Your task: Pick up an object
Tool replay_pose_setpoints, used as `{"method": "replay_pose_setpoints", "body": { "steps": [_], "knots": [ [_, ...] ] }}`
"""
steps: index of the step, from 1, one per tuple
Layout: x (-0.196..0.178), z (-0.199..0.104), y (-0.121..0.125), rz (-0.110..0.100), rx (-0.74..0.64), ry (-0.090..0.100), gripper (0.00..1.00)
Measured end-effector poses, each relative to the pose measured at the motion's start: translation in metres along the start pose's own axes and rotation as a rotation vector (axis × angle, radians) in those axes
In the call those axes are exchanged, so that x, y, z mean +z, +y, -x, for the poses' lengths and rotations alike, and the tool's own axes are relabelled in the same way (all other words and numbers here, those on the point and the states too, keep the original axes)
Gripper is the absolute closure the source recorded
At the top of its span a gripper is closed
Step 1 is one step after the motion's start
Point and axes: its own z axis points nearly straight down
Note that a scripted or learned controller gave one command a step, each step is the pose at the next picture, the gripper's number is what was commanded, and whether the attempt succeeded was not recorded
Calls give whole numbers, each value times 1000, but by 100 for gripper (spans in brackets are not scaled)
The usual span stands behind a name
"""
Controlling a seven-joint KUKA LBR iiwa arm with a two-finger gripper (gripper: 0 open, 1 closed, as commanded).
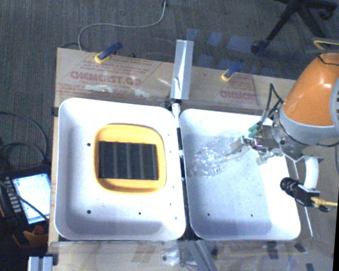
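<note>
- Grey arm with orange band (320, 95) sits highest, reaching over the right shallow white bin (250, 219).
- Two-finger gripper (246, 146) hangs above that bin's upper middle; can't tell its state from this angle.
- Clear crinkled plastic object (212, 156) lies just left of the gripper, in the same bin — likely the target, hence the low approach.
- Yellow-framed tray with dark slats (129, 159) rests flat, centred in the left white bin (69, 206), well clear of the gripper.

It looked like a robotics lab: two shallow white plastic bins (174, 215) sat on a clamped cardboard-topped bench (121, 80), with loose black cables (3, 147) and a lit handheld control pendant (25, 196) on grey carpet (25, 31).
</note>
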Motion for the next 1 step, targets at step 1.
{"method": "replay_pose_setpoints", "body": {
  "steps": [1],
  "knots": [
    [122, -11, 53, 24, 54, -7, 0]
  ]
}}
